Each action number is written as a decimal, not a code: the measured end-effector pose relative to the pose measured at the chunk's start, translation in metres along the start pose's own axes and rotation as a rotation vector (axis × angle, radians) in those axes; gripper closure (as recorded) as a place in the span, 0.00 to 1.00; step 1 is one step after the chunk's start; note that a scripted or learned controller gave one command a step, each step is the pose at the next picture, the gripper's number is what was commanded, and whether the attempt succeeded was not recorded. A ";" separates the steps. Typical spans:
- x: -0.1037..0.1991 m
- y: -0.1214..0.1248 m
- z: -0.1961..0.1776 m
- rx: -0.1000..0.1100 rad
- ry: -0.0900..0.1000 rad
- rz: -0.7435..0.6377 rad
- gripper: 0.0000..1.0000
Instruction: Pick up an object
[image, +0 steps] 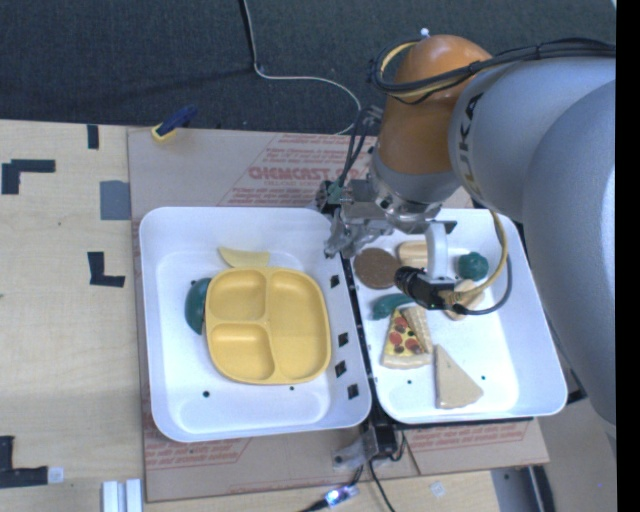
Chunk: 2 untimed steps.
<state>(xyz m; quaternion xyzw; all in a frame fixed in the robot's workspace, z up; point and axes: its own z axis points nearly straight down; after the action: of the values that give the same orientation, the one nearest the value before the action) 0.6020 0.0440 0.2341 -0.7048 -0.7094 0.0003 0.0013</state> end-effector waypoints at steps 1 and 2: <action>-0.002 -0.006 0.016 0.002 -0.003 0.006 1.00; -0.002 0.001 0.000 -0.002 -0.001 0.005 1.00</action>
<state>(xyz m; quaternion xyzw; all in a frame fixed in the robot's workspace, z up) 0.6027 0.0415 0.2341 -0.7065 -0.7077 0.0002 0.0003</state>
